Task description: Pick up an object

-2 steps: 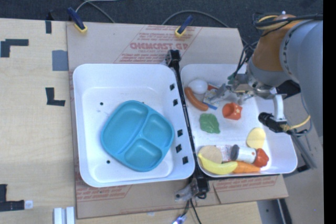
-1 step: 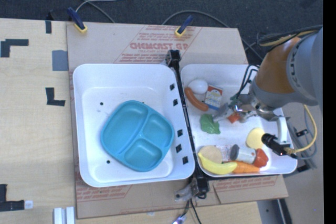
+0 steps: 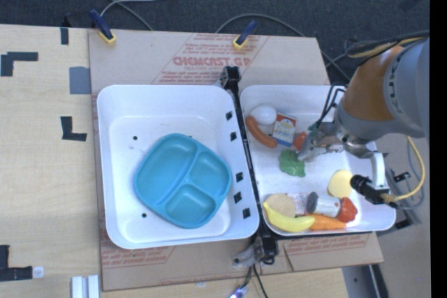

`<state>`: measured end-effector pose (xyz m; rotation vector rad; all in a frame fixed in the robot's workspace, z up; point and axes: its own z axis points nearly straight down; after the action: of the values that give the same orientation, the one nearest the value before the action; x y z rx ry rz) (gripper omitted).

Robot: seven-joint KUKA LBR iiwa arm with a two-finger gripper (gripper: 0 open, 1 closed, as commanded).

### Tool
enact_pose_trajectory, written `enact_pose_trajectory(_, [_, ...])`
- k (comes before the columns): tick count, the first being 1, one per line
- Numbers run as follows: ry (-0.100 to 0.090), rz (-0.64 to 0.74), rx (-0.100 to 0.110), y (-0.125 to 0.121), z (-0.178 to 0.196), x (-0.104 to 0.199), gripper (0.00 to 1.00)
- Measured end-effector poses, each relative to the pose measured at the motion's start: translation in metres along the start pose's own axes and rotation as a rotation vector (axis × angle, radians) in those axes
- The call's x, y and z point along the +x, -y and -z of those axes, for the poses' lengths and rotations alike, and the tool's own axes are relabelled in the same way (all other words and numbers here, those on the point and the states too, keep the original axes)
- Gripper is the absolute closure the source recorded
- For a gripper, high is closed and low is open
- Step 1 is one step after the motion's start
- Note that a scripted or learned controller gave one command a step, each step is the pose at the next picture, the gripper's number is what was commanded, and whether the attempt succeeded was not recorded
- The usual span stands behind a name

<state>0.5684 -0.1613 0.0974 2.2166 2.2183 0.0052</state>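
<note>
The right bin (image 3: 363,223) holds several toy foods. A green piece (image 3: 292,164) lies near its middle, with an orange-red piece (image 3: 299,141) just above it. My gripper (image 3: 307,151) reaches in from the right and its tip sits right at these two pieces, touching or nearly touching the green one. A white egg (image 3: 264,114), an orange sausage (image 3: 261,134) and a small carton (image 3: 283,129) lie to the upper left of the gripper. A yellow lemon (image 3: 340,183) sits to its lower right.
The left bin (image 3: 115,105) holds a blue divided plate (image 3: 183,180). Along the right bin's front edge lie a banana (image 3: 288,222), a tan cookie (image 3: 281,205), a carrot (image 3: 328,222), a red piece (image 3: 347,208) and a grey-white can (image 3: 321,204). The arm's grey body (image 3: 384,105) overhangs the bin's right side.
</note>
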Motion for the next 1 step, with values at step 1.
enact_pose_trajectory(1, [0.000,0.000,0.000,0.0001,-0.0002,0.0000,0.00])
